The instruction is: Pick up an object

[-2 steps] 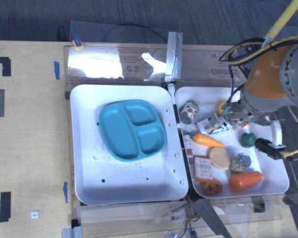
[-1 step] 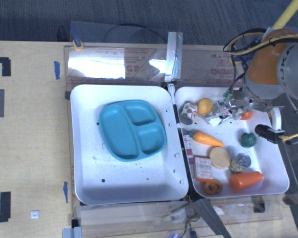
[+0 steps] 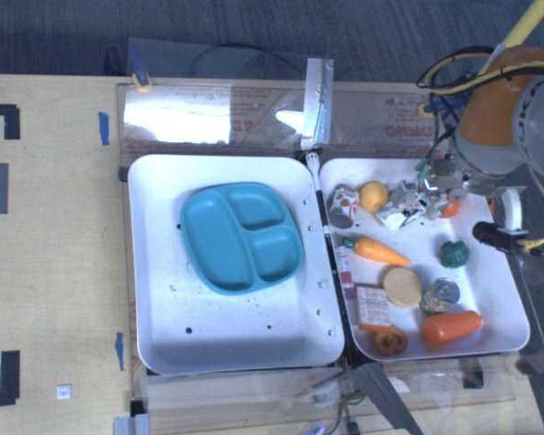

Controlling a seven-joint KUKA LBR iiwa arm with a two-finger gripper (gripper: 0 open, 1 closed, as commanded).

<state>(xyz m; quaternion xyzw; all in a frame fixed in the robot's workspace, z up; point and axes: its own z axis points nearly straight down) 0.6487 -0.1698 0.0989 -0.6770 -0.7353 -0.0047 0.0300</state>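
Front of right bin: an orange-red pepper-shaped toy (image 3: pixel 451 326) lies near the front rim, with a small brown doughnut-like piece (image 3: pixel 390 341) to its left.
Right bin (image 3: pixel 512 320): white and shallow, holding all the small items.
Middle of right bin: a round tan disc (image 3: pixel 403 287) lies beside a small red-and-white carton (image 3: pixel 374 306); a grey round piece (image 3: pixel 444 292) sits just right of the disc.
Carrot (image 3: pixel 381 251): lies tilted, leafy end toward the divider between the bins.
Green object (image 3: pixel 453 254): small, near the right wall, apart from the carrot.
Back of right bin: a yellow ball (image 3: pixel 374 196) lies beside a white cup-like item (image 3: pixel 344 205).
Gripper (image 3: pixel 424 198): low over the back of the right bin, just right of the yellow ball; whether it grasps anything cannot be told.
Left bin (image 3: pixel 154 315): white, holding a blue sectioned tray (image 3: pixel 243 236) near its middle.
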